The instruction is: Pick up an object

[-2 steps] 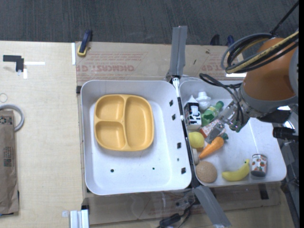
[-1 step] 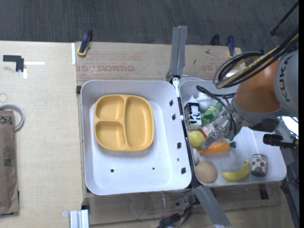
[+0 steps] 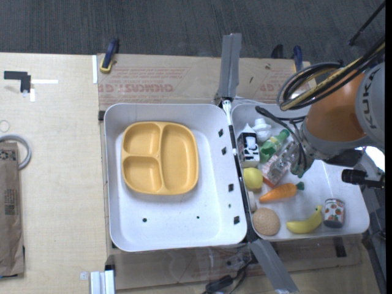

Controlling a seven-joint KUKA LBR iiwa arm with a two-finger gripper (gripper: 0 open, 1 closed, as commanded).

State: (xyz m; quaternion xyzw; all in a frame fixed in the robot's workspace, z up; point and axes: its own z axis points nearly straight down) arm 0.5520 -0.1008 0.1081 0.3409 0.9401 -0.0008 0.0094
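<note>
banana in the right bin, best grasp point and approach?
Grip the banana across its curved middle, coming straight down from above. It lies flat near the front wall of the right bin, with bare floor behind it; the small can sits close by its right tip, so avoid that end.

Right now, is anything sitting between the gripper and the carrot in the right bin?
Nothing visible lies between them. The gripper hangs just above the carrot, with the lemon to the carrot's left and the banana below it.
</note>
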